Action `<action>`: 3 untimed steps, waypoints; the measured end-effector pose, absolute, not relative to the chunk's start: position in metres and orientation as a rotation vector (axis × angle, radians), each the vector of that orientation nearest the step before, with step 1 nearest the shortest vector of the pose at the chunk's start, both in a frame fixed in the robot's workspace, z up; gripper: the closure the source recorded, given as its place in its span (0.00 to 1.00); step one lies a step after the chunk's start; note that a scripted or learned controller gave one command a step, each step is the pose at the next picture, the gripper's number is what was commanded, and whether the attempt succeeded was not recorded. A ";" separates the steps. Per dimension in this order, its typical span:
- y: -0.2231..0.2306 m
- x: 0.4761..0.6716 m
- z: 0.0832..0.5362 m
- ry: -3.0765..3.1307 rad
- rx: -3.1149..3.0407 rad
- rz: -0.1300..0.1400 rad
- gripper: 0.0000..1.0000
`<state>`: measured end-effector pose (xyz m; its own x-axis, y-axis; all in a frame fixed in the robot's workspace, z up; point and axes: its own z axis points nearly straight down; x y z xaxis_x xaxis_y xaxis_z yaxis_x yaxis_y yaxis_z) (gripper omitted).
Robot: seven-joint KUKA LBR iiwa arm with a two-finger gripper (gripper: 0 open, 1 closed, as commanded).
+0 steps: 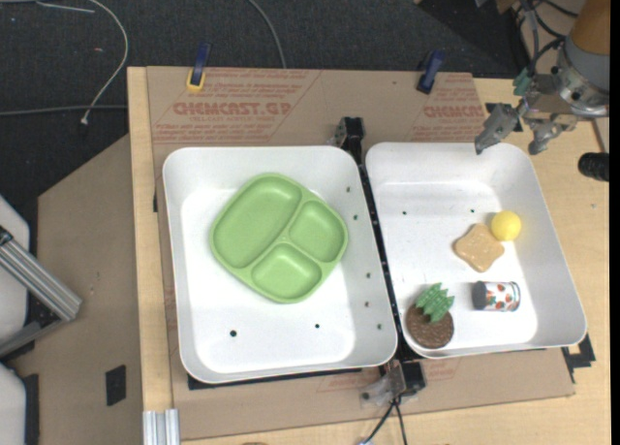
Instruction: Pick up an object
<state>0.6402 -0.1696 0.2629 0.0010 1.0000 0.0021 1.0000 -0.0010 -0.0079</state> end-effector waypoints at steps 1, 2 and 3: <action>-0.169 0.642 0.267 -2.221 -2.220 0.000 0.00; -0.159 0.641 0.217 -2.222 -2.219 0.001 0.00; -0.160 0.646 0.173 -2.219 -2.216 0.005 0.00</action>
<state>0.6458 -0.1599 0.1735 -0.0012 1.0000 0.0018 1.0000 0.0012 -0.0058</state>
